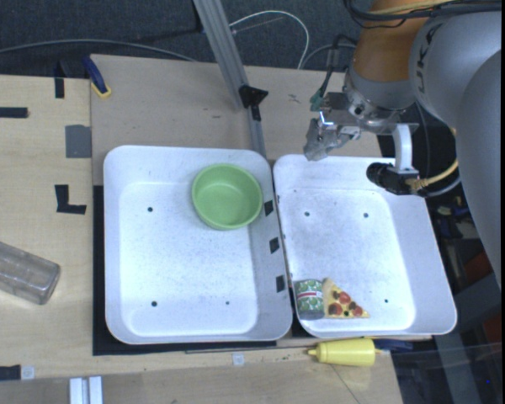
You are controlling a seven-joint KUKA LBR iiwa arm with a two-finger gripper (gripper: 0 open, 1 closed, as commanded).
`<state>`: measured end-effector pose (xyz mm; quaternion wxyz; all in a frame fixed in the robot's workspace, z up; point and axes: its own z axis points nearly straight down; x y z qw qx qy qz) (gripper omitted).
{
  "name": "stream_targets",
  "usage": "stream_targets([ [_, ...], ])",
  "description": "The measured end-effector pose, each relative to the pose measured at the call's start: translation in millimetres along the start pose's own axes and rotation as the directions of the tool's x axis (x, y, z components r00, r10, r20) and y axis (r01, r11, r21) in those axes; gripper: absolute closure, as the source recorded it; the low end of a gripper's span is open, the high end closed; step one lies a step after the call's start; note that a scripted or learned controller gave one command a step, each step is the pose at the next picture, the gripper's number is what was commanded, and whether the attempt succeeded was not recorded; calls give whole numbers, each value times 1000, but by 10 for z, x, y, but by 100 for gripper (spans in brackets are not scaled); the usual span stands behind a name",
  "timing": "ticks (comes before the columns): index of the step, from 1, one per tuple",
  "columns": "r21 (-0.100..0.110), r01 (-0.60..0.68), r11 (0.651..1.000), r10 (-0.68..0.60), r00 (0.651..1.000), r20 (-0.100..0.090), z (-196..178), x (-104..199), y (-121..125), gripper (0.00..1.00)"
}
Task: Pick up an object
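No legible text or labels.

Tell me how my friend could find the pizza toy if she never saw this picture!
Look at the two white bins side by side and pick the right bin. Go to its near left corner, where two small things lie touching. The pizza is the yellow wedge with red dots; the can beside it is green and white.
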<state>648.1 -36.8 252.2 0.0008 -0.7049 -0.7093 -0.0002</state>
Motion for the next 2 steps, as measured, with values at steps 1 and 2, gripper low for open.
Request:
stream_targets([
  [1,1,1,1000,-1,1000,-1,54,633,-42,100],
  [2,0,0,1000,0,1000,0,131,1152,89,100],
])
